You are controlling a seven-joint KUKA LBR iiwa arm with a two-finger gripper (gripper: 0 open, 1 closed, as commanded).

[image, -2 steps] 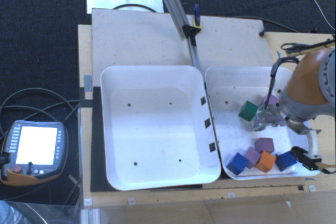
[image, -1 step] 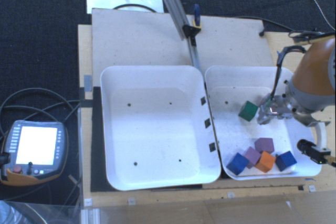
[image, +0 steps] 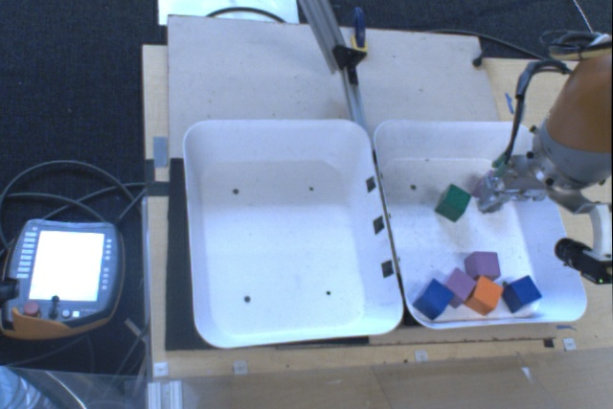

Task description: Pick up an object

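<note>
My pincer [image: 490, 194] hangs low in the right bin [image: 565, 235], grip state unclear, just beside the green block [image: 453, 202]; best to centre over it before closing.

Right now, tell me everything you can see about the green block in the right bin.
The green block is a small cube of plain, matte colour, lying slightly turned on the floor of the right bin, in its upper middle. It sits alone, apart from the cluster of blue, purple and orange blocks near the bin's front edge. The gripper is just to its right, close beside it; contact cannot be judged.
</note>
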